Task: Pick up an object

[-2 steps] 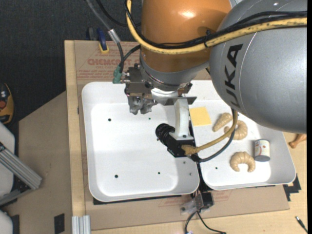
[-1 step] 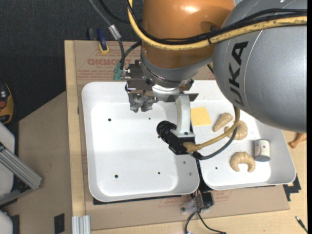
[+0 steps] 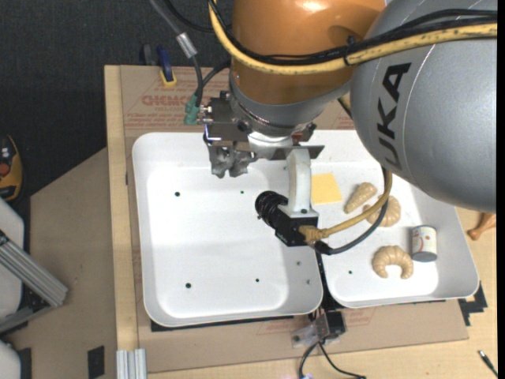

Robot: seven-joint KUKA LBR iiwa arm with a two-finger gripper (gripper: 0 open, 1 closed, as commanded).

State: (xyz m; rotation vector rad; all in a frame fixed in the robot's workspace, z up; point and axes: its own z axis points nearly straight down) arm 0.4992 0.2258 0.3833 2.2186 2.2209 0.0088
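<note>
My gripper (image 3: 230,163) hangs below the orange and grey wrist, over the back part of the left bin (image 3: 205,275). It is apart from every object. The objects lie in the right bin (image 3: 454,279): a flat yellow square (image 3: 327,188), a pale croissant-shaped piece (image 3: 361,197) beside it, another (image 3: 389,212) partly behind a cable, a third (image 3: 393,260) nearer the front, and a small grey cylinder (image 3: 424,243) at the right.
A white bracket with a black module (image 3: 278,214) and a tan cable hangs from the wrist over the divide between the bins. The big arm covers the back of the right bin. Cardboard (image 3: 126,172) lies under both bins.
</note>
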